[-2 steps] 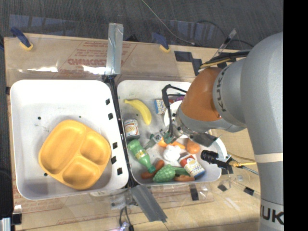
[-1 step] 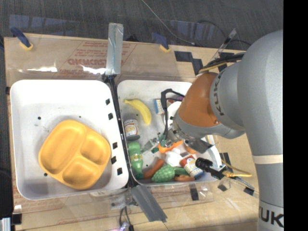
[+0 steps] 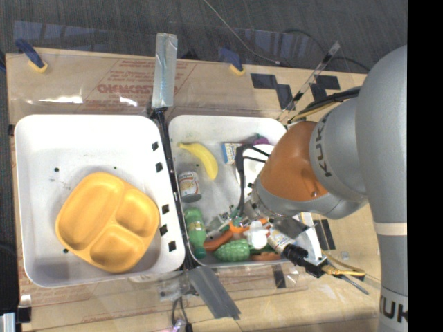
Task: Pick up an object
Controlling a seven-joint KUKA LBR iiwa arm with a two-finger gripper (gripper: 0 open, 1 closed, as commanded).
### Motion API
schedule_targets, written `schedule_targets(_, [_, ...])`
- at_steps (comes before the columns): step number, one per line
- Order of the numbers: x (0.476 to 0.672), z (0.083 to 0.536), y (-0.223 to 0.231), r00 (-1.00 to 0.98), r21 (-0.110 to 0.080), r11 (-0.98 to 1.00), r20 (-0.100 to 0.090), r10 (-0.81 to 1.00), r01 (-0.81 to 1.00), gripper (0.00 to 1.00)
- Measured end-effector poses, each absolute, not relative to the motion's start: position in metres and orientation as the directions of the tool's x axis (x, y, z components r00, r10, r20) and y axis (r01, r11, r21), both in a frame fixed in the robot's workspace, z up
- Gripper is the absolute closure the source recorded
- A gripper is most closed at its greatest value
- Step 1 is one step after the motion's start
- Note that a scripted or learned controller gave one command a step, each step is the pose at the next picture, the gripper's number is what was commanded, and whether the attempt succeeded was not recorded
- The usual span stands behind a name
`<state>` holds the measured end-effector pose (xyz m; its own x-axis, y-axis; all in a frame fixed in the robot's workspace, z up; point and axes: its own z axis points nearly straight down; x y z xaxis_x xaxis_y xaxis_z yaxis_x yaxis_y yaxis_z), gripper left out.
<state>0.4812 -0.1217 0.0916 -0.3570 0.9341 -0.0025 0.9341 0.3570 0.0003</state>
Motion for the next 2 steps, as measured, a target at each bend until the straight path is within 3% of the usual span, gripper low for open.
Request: schedule_targets(2, [0.4771,0.0921,-0.1083,-0.38,-0.001,0.38,-0.006,0.925,0.925,0.0])
